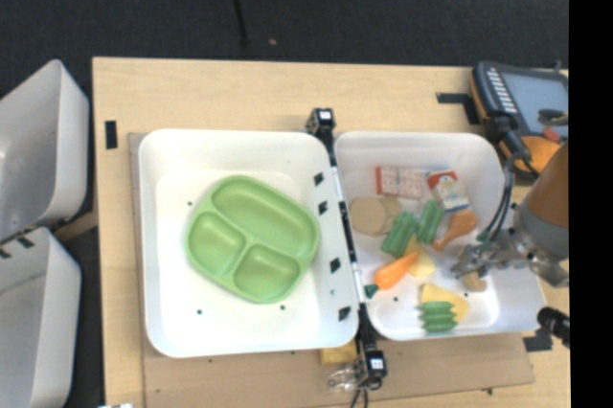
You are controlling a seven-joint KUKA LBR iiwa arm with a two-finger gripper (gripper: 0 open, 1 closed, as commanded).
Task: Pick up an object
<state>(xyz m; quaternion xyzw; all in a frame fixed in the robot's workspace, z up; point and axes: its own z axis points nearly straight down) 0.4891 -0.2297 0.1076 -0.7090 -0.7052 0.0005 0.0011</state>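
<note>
Several toys crowd the right bin [487, 150], so lower your tool [472, 264], its spread unclear, squarely over one near the bin's right wall.

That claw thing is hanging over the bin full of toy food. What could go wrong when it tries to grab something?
The toys in the right bin lie crowded: the carrot, green pieces and round cookie touch or nearly touch, so the gripper might nudge or pinch two at once.

The gripper sits near the bin's right wall, so it could bump the rim.

Flat items like the yellow piece may slip out.
</note>
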